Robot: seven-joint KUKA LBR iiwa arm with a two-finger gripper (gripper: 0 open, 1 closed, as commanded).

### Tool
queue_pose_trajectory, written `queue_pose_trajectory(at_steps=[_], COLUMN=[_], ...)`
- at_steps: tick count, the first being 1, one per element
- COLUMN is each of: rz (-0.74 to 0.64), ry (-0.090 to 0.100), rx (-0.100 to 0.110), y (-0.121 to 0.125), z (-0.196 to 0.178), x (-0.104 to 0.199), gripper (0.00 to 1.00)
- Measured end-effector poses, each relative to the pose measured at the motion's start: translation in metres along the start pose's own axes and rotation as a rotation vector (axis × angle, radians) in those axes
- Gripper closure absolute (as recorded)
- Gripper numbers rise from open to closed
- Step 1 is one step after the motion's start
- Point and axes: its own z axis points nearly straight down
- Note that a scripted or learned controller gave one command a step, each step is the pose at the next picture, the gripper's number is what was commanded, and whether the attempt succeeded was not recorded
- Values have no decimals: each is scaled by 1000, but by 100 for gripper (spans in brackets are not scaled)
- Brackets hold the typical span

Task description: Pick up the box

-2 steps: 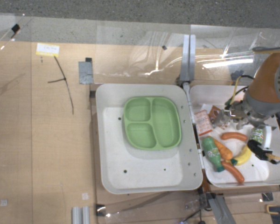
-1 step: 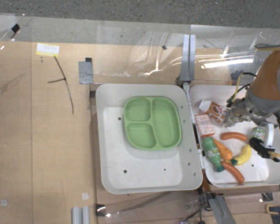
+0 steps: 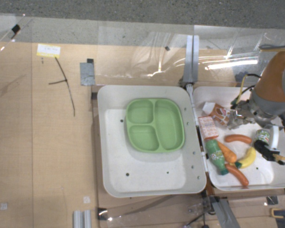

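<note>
Nearest the lower edge of the frame, the right bin [image 3: 256,184] holds a sausage [image 3: 238,175], a banana [image 3: 247,158], a carrot [image 3: 226,152] and a green bottle [image 3: 215,156] lying together. Just above them, toward the bin's left wall, lies the box [image 3: 208,127], flat, pink and white, its long axis running up and down the frame with a slight lean. Print covers its face, but it is too small to read. A second sausage [image 3: 237,138] lies to its right, and a brown-and-white packet [image 3: 219,113] sits just above.

The gripper [image 3: 238,119] hangs over the upper middle of that bin, so the box lies to its left and slightly lower in the frame, close by. Whether it is spread or closed cannot be told.

The left bin [image 3: 109,175] carries a green compartment tray [image 3: 155,124]. Farther up the surface [image 3: 38,127], a yellow label [image 3: 48,50] shows no legible writing.
</note>
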Motion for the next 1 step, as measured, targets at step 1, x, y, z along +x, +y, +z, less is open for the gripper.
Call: queue_pose_trajectory(at_steps=[1], rz=[-263], ry=[-4], rx=[62], y=[67], z=[11], x=[28], gripper=[0])
